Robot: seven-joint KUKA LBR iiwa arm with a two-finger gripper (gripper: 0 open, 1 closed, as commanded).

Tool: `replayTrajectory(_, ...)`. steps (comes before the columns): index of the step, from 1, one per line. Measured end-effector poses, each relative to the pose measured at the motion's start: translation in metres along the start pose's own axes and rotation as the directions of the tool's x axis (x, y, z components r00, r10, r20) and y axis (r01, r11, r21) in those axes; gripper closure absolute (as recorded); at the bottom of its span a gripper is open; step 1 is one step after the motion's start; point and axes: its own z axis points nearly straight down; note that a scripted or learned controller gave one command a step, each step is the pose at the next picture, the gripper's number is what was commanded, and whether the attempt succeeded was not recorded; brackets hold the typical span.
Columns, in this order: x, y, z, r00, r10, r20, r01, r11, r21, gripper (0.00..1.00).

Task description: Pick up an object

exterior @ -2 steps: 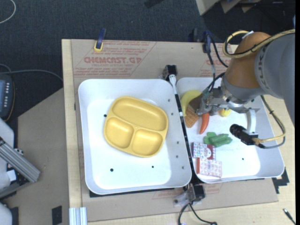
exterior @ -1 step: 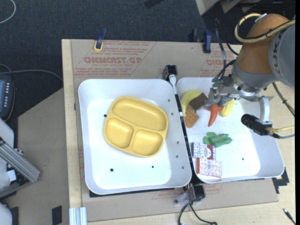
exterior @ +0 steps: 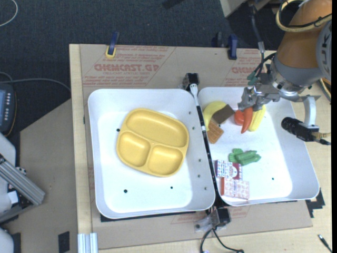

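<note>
Gripper (exterior: 250, 105) is hovering over the orange plastic carrot (exterior: 243, 119), finger state unclear; looks light, slick, best pinched mid-body.

The grey arm with its orange band (exterior: 305, 20) reaches in from the upper right, its gripper (exterior: 251, 103) pointing downward at right of centre.

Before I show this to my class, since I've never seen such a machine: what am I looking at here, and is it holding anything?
One camera looks down at a slant on a bench with two white bins. The grey-and-orange robot arm reaches in from the right; its gripper sits low over an orange carrot-like toy in the right bin. Whether it grips anything, I cannot tell. Nearby lie yellow pieces, a green toy and a small red-and-white carton. The left bin holds a yellow divided plate.
</note>
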Motion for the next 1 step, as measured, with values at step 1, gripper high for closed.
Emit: replayTrajectory(1,0.044,-0.0368,-0.0111,1.0,-0.002,-0.004,0.002,1.0,0.009,1.0)
